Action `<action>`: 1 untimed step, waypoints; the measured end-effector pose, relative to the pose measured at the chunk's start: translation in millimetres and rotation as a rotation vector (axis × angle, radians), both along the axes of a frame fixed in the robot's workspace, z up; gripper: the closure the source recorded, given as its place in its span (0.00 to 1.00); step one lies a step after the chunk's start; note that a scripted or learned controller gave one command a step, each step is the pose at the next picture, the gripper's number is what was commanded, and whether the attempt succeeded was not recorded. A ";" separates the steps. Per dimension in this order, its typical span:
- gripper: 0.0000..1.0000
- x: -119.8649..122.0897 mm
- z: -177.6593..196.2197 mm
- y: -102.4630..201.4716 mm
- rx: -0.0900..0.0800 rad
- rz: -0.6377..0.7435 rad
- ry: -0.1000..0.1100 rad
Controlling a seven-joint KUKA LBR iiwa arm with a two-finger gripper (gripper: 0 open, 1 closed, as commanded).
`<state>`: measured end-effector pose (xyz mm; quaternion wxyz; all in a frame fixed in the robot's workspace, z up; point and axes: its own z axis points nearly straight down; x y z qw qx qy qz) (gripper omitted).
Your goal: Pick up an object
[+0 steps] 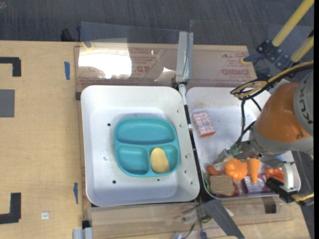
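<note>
The right bin (224, 108) holds a pile of toy food at its front edge: an orange piece (236, 169), a carrot (253, 169), a brown bread slice (222, 184), a small red sausage (213, 170) and a purple-and-white packet (253, 184). A red-and-white packet (203, 124) lies apart, near the bin's left wall. My gripper (235, 155) hangs low over the pile, just above the orange piece, below the arm's orange band (281, 116). The arm's body hides part of the pile.
In the left bin (97, 133) sits a teal divided plate (144, 133) with a yellow potato (159, 160) in its front right compartment. A ridge (188, 133) separates the two bins. Cables (249, 91) loop above the right bin.
</note>
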<state>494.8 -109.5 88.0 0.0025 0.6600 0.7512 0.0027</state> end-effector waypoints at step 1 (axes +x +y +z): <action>0.00 -14.8 45.6 -38.9 -0.001 -0.304 0.005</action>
